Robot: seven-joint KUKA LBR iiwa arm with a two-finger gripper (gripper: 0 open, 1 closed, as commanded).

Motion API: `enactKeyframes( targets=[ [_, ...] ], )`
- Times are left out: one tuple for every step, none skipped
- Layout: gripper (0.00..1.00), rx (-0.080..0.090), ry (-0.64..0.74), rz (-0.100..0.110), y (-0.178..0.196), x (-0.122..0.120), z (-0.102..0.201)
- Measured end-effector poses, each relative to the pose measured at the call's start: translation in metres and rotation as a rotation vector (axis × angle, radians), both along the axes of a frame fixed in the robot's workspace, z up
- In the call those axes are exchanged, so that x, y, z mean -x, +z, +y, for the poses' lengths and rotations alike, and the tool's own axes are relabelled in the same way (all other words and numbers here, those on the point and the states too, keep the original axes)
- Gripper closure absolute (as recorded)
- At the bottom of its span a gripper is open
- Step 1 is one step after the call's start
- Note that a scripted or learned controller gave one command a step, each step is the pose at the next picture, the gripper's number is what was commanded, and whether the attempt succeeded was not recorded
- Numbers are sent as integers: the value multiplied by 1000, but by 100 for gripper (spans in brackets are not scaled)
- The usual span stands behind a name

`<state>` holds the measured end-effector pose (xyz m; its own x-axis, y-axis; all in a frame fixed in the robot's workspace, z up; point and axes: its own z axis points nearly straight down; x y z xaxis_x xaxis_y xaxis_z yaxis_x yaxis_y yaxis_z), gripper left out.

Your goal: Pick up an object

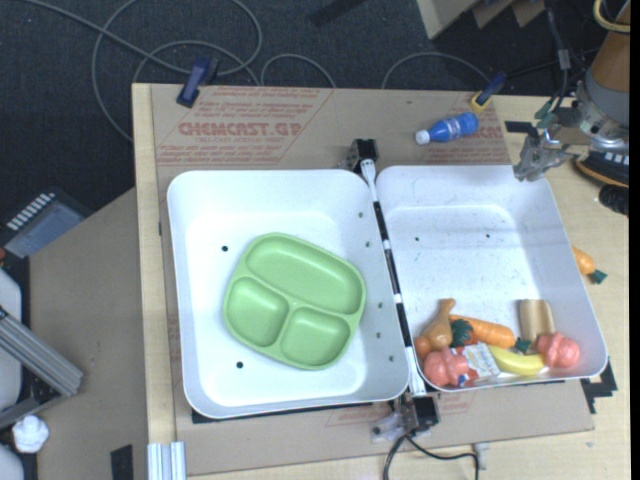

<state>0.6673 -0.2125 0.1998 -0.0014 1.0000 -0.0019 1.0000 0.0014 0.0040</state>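
Pincer [532,160] up at the far right corner of the right bin [470,218], holding nothing; cannot tell how open. Toy food [495,346] piled in that bin's near corner. Green plate [292,300] in the left bin [200,268].

A dark carpet [80,98] covers the floor around the bench [160,408], and thin cables [150,28] lie on it in loose loops. The bench top is a brown board [250,128] with red printed letters (partly hidden). A blue clamp [195,80] grips its far edge. Light is even and soft.
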Motion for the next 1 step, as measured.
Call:
enactKeyframes(
  targets=[
    [100, -2, -2, 5, 8, 25, -3]
  ],
)
